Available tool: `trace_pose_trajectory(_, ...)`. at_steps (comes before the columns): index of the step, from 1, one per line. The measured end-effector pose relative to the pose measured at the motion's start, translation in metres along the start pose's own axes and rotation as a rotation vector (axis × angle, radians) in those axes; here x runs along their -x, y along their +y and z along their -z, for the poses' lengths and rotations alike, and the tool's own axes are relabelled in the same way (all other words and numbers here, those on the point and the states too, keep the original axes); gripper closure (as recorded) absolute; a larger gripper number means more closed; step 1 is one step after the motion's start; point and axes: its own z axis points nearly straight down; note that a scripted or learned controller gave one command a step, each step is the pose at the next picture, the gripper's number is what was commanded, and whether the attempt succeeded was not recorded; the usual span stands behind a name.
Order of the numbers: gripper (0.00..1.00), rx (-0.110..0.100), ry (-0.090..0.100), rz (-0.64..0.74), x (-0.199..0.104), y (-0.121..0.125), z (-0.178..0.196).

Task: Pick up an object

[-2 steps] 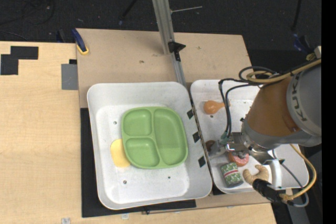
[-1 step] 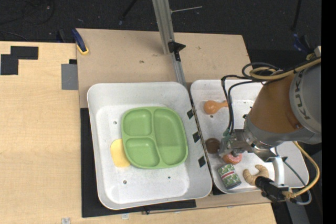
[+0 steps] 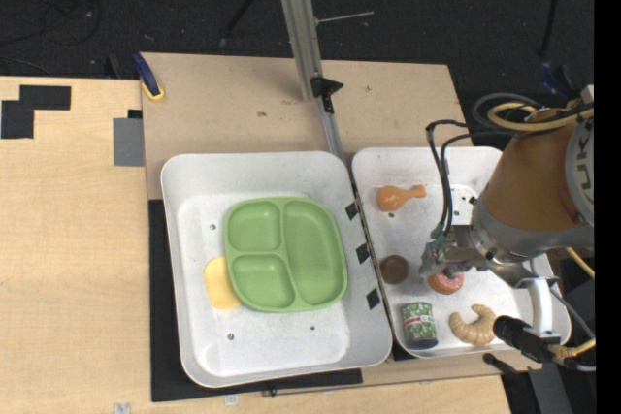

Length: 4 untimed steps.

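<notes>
Below my gripper (image 3: 444, 259): round red-white object (image 3: 445, 282), touching; jaw state I cannot tell. Brown disc (image 3: 394, 268) beside, glossy croissant (image 3: 474, 324) near.

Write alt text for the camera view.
A grey and orange robot arm lowers its gripper over a red object in the right white bin, beside a brown disc, a green can, a croissant and an orange drumstick. The left bin holds a green divided plate and a yellow object.
</notes>
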Motion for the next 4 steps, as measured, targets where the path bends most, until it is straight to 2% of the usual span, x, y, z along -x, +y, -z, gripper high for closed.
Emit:
trace_pose_trajectory(1, 1.00, 0.001, 0.000, 0.001, 0.001, 0.001, 0.053)
trace_pose_trajectory(2, 1.00, -0.007, 0.002, 0.004, -0.049, 0.008, 0.043)
trace_pose_trajectory(3, 1.00, -0.006, 0.002, 0.005, -0.094, 0.018, 0.035)
trace_pose_trajectory(4, 1.00, -0.003, 0.000, 0.005, -0.149, 0.036, 0.048)
